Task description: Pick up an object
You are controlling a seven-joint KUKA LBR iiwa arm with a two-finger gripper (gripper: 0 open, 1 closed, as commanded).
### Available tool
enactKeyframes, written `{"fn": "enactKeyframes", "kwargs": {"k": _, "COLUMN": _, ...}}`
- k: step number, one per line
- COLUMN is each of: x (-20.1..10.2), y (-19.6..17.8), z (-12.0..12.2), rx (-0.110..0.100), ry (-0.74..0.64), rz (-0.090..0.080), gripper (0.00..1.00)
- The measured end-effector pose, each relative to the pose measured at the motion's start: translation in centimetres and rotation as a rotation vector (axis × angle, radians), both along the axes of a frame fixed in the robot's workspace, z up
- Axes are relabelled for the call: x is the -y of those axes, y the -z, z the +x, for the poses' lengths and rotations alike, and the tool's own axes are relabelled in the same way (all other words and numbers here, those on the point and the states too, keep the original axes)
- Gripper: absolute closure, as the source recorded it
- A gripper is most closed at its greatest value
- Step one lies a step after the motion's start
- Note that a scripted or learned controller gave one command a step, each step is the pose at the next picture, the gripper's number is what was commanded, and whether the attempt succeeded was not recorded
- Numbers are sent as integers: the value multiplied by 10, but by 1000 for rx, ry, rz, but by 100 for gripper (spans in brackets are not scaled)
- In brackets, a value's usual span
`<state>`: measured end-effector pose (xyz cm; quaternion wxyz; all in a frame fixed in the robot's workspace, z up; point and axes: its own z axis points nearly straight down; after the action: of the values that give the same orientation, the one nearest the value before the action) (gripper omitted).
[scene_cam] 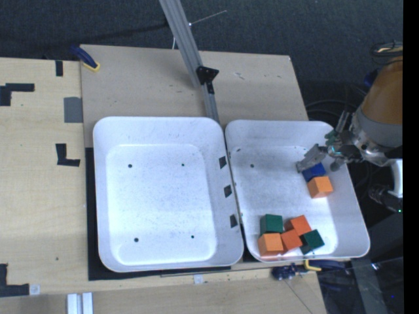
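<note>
Blocks are what this pick is about, and the camera view shows 6 of them, all in the right bin (239, 175). Taking that bin as the landmark: a blue block (315, 170) sits near its far right wall, with an orange block (320, 186) touching it on the near side. The gripper (313, 159) hangs directly over the blue block, low and slanted, reaching in from the bin's right edge. Whether it is spread or closed cannot be told from this angle, and nothing is visibly clasped in it.

Judging by that position, the blue block looks like the target. To do the step well, the tool should be centred on the blue block alone, since the orange neighbour presses against it and could be nudged or wedged in alongside. A straight vertical descent and a lift clear of the wall seem safest, as the bin's right wall is close.

At the near end of the right bin lies a tight cluster: a green block (271, 224), an orange cube (299, 225), another orange one (270, 243) at the bin's near edge, an orange piece (291, 240) between them, and a dark green block (312, 240). They touch one another, so they would be a harder pick.

The left bin (105, 175), beside the right bin, holds no blocks.
</note>
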<state>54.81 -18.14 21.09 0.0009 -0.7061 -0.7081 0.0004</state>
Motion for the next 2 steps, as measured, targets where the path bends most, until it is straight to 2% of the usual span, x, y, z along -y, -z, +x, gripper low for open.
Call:
{"fn": "enactKeyframes", "kwargs": {"k": 1, "x": 0, "y": 0, "z": 0, "rx": 0, "ry": 0, "rz": 0, "gripper": 0}}
{"fn": "enactKeyframes", "kwargs": {"k": 2, "x": -9, "y": 52, "z": -8, "rx": -5, "ry": 1, "rz": 0, "gripper": 0}}
